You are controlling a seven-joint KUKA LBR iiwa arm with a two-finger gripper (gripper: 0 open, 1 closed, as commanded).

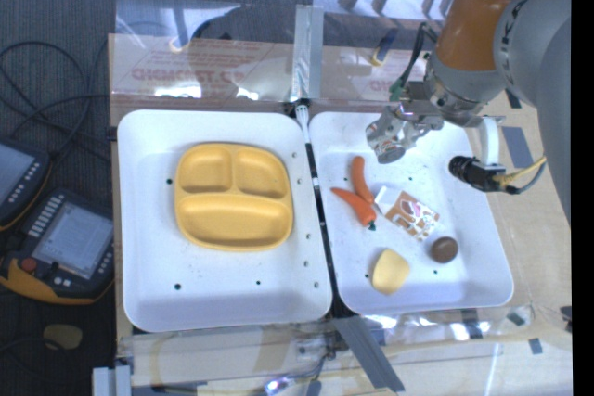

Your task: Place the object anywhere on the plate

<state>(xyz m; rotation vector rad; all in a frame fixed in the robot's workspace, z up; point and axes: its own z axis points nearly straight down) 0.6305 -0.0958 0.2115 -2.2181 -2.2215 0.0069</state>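
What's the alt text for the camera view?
The gripper hangs over the right bin, above two carrots, a packet, a brown ball and a yellow lump. A yellow plate sits in the left bin.

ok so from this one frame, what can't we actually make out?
- Gripper: finger state unreadable in the camera view; seen from above, blurred metal.
- Packet: print too small to read.
- Brown round item: too small to identify.
- Arm: cut off by the right and top edges.
- Plate, two carrots and yellow lump show fully.
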